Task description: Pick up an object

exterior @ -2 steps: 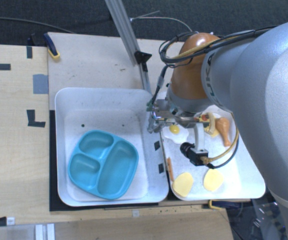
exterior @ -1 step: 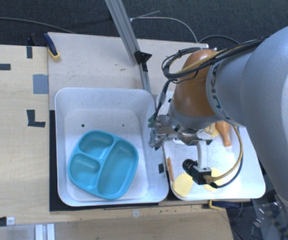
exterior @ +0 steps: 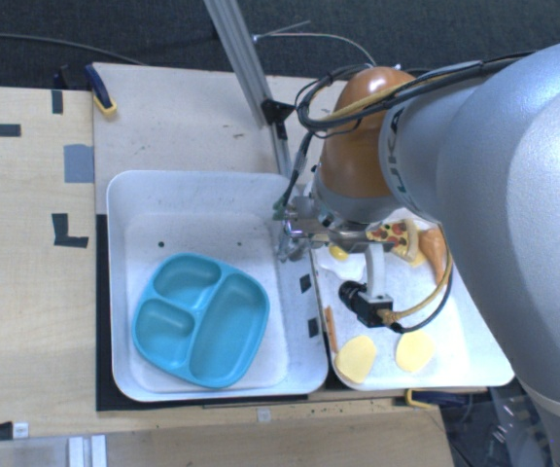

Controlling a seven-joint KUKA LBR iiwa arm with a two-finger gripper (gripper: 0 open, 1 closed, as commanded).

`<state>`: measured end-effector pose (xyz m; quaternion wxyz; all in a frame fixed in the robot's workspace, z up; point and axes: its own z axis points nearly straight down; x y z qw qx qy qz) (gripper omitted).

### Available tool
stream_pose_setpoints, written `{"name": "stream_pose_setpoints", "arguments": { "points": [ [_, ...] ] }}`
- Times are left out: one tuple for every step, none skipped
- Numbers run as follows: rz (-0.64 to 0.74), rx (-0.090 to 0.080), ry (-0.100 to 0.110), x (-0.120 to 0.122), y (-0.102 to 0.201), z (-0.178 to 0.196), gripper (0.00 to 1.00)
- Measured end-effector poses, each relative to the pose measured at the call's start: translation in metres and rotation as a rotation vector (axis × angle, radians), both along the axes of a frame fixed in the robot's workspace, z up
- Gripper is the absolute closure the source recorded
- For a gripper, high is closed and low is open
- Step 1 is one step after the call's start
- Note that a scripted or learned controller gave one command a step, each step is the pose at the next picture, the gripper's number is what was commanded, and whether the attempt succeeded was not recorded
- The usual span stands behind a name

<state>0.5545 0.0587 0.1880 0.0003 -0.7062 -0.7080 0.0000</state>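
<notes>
The arm [exterior: 474,163] reaches in from three o'clock and hangs over the right bin [exterior: 474,353], its wrist above the ridge where the two bins meet; the gripper [exterior: 295,233] sits at the upper end of that ridge, and whether it is open, closed or holding anything I cannot tell (the wrist and cabling crowd it). Nothing shows between it and the bin floor, so I judge the step to be the approach, with no pick made.

Candidates lie in the right bin: a pizza slice [exterior: 397,233] just beside the wrist at three o'clock; an orange carrot-like piece [exterior: 436,251] touching it; two pale yellow discs, one [exterior: 357,358] at six o'clock, the other [exterior: 415,351] beside it. The left bin [exterior: 129,261] holds a blue divided plate [exterior: 202,319] at its lower half.

The next move calls for choosing one piece and descending squarely over it; the discs lie near the front rim, which leaves little room; the left bin's upper half offers open floor.
</notes>
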Motion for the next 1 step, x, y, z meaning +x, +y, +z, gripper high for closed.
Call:
{"name": "stream_pose_setpoints", "arguments": {
  "points": [
    [0.0, -0.001, -0.008, 0.0352, -0.0129, 0.0912, 1.0]
  ]
}}
